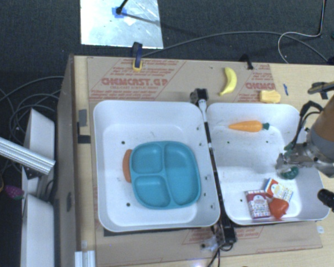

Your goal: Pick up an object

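My gripper (287,164) hangs low over the right side of the right bin (242,177), reaching in from the right. A small teal object (291,173) sits right at its tip, partly hidden, and I cannot tell whether it is held. An orange carrot (247,126) lies at the back of this bin. At the front right lie a red box (258,204), a small white and red carton (279,191) and a red-orange piece (278,207).
The left bin (108,149) holds a blue divided plate (165,173) with an orange sausage-like piece (126,165) against its left edge. A banana (229,81) and a yellow block (270,97) lie on the cardboard behind the bins. A clamp (200,97) sits between the bins' back edges.
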You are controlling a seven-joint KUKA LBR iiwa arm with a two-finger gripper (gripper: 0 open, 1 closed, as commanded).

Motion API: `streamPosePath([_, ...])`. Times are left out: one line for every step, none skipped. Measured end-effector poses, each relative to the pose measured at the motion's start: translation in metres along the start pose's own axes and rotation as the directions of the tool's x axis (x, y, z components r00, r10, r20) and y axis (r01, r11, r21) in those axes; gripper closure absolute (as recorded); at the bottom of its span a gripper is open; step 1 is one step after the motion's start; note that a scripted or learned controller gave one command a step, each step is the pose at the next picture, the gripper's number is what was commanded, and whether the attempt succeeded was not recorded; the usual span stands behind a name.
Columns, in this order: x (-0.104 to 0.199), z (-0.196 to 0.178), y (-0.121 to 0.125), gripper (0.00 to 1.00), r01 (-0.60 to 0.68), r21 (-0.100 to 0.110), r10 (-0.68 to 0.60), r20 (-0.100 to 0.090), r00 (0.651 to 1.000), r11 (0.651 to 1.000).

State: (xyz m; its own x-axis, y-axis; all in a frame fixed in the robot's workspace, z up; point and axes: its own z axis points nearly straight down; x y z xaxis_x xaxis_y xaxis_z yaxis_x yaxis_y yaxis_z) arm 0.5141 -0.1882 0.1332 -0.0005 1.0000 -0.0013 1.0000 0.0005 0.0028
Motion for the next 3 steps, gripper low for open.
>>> streamPosePath([-0.019,-0.032,0.025,1.0,0.003,0.0,-0.003,0.0,1.0,1.0])
streamPosePath([-0.018,-0.052,0.065,1.0,0.004,-0.001,-0.004,0.0,1.0,1.0])
streamPosePath([-0.018,-0.052,0.065,0.0,0.004,0.0,-0.004,0.0,1.0,1.0])
